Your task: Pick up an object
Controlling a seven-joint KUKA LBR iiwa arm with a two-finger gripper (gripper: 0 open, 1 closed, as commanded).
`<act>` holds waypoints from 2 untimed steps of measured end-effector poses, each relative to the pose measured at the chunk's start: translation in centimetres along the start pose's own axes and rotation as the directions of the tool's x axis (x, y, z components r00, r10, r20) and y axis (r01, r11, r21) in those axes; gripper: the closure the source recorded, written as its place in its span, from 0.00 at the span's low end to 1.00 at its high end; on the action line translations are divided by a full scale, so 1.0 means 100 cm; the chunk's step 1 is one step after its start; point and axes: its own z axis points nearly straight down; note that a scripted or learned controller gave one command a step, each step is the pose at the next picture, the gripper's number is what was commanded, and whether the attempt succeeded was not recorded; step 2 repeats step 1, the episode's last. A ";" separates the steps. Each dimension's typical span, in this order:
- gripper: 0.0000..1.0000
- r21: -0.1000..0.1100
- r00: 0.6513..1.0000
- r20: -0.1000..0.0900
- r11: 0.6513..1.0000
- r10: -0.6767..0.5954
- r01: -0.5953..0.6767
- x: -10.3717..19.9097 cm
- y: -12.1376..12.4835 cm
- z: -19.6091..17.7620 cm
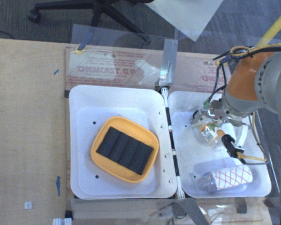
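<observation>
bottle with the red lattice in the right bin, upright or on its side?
On its side. The bottle lies lengthwise on the right bin floor, cap end toward the left bin.

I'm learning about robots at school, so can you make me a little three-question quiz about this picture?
1. True or false: the yellow tray with the dark pad lies in the right bin.
2. Which bin is the robot's hand over? A) left bin B) right bin
3. Fill in: the clear bottle with the red-and-white checked label lies on its ____.

Key: 1. False, it lies in the left bin. 2. B. 3. Side, near the front of the right bin.
</observation>
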 end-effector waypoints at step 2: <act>1.00 0.008 0.985 0.000 0.985 -0.174 0.174 0.057 0.024 -0.086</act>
